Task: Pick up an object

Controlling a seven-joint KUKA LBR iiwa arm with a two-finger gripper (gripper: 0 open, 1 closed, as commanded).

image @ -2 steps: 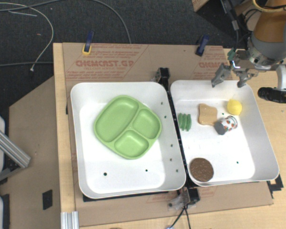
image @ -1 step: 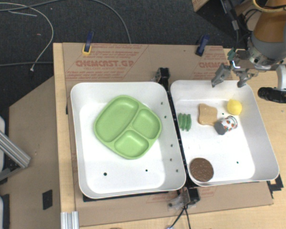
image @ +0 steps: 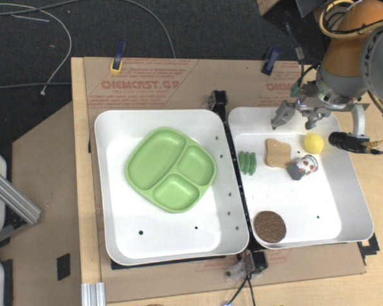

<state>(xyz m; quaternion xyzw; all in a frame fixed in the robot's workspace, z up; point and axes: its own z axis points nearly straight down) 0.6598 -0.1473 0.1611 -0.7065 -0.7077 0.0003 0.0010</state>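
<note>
Grey arm [image: 370,56], orange band above the wrist, yellow cable looped on top, dark, perhaps metal, jaws.

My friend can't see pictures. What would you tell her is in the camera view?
A grey-and-orange robot arm's tool hangs over the far edge of the right white bin, which holds a yellow ball, a tan piece, a green item, a small grey-and-red thing and a brown disc. The left bin holds a green divided plate.

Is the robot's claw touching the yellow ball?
Apart. The camera view shows the gripper above the right bin's far edge, with white bin floor between it and the yellow ball.
</note>
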